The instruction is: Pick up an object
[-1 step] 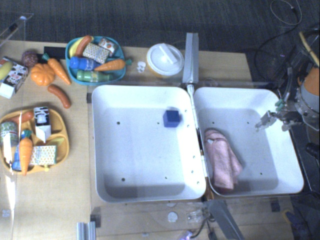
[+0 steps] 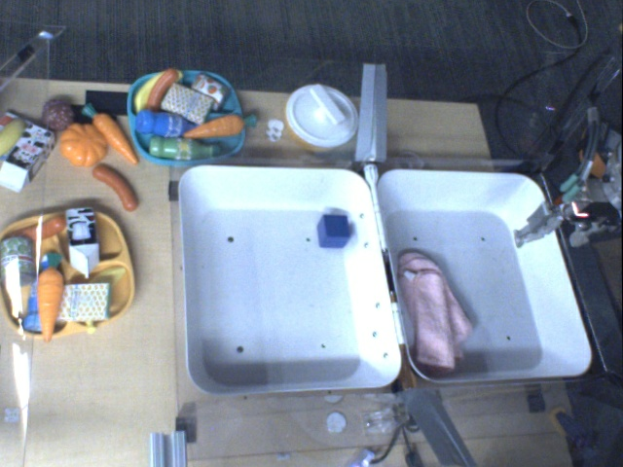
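The blue cube (image 2: 334, 230) sits loose in the left bin (image 2: 209, 358), near the divider (image 2: 382, 251), and a pink cloth (image 2: 432, 308) lies crumpled just across it. The hand (image 2: 538, 226) hangs over the right bin's far edge; its spread I cannot tell.

2 white bins (image 2: 273, 188), a dark blue cube (image 2: 334, 230), a pale pink cloth (image 2: 433, 309), a tan tabletop (image 2: 97, 387), an orange pumpkin (image 2: 82, 145), a yellow tray (image 2: 117, 251).
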`<move>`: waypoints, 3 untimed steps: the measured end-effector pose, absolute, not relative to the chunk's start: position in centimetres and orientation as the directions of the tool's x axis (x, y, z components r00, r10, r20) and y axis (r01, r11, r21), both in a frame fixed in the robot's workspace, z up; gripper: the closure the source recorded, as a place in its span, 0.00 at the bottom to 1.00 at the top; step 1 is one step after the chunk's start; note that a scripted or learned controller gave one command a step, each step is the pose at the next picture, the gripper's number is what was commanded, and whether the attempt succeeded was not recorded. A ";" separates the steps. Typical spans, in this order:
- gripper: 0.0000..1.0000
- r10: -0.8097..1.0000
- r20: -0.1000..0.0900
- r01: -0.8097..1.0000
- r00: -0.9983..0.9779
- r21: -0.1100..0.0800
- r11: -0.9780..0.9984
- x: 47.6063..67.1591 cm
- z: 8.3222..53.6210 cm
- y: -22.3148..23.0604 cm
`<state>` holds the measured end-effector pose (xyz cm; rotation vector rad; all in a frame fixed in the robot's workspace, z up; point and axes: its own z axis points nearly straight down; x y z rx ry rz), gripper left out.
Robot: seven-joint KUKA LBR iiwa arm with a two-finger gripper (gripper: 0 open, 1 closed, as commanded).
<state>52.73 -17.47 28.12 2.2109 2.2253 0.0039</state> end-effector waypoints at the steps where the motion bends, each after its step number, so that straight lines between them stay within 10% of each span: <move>1: 0.00 0.993 0.000 0.993 -0.121 0.001 0.121 51.2 19.2 -15.2; 2: 0.00 0.843 -0.007 0.843 -0.538 0.006 0.538 54.0 36.7 -18.3; 3: 0.00 0.857 -0.006 0.857 -0.515 0.006 0.515 55.5 43.7 -13.4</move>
